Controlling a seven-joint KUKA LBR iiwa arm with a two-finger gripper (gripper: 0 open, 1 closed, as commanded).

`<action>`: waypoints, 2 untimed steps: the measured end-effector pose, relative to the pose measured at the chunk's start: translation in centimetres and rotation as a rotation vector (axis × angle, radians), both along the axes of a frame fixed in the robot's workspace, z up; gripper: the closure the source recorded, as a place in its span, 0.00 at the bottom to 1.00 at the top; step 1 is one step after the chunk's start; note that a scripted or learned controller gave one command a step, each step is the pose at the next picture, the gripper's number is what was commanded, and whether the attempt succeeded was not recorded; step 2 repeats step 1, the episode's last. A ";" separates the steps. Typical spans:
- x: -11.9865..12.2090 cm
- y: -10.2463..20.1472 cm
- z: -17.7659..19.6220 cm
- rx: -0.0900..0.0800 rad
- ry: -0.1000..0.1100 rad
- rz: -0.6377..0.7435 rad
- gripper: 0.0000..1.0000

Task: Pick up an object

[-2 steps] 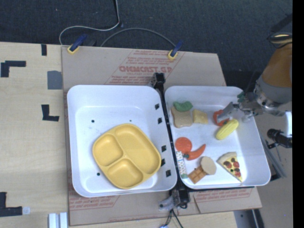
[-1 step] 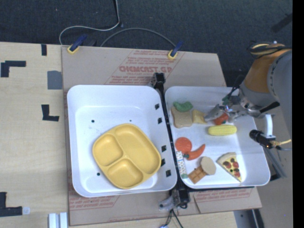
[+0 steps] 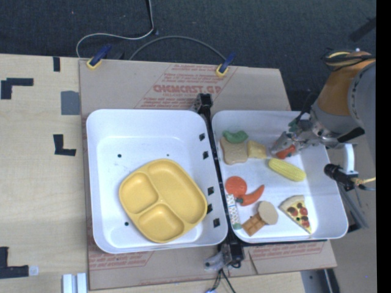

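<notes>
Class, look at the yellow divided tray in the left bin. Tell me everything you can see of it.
The yellow tray looks like smooth moulded plastic, a rounded rectangle with raised ridges splitting it into three wells: one long one along its upper right side and two smaller ones beside it. It lies flat and right side up on the floor of the left bin, turned at a slant, toward the bin's lower right corner. Its wells hold nothing. It touches the bin floor.

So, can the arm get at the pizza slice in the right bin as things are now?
Probably yes. The pizza slice lies alone near the right bin's front corner, apart from the corn and the mushroom, with nothing over it.
</notes>
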State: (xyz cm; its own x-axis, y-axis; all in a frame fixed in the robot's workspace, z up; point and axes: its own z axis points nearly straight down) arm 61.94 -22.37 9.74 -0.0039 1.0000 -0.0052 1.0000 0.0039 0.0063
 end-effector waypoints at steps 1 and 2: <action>5.1 5.1 1.3 0.006 0.009 0.003 1.00; 5.1 5.1 1.3 0.006 0.009 0.003 1.00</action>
